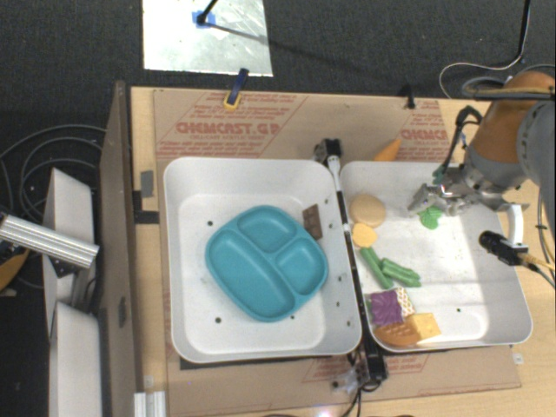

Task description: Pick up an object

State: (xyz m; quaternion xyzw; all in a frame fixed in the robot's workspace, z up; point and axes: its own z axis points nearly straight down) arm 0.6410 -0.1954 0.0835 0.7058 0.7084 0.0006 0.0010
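My gripper [440, 200] hangs over the upper right part of the right bin [495, 320]. A small green object [430, 219] lies right under its tip, touching or nearly touching it. Further left in the same bin rest a tan round piece [368, 208] and a small yellow piece [364, 235]. Two green pods [387, 268] lie in the middle. A purple piece [385, 307], a checkered piece [403, 301] and an orange wedge [415, 329] sit at the front left corner.
The left bin [200, 181] holds a blue divided plate [265, 261] and a small brown block [313, 221] by its right wall. An orange object [388, 150] lies on the cardboard behind the right bin.
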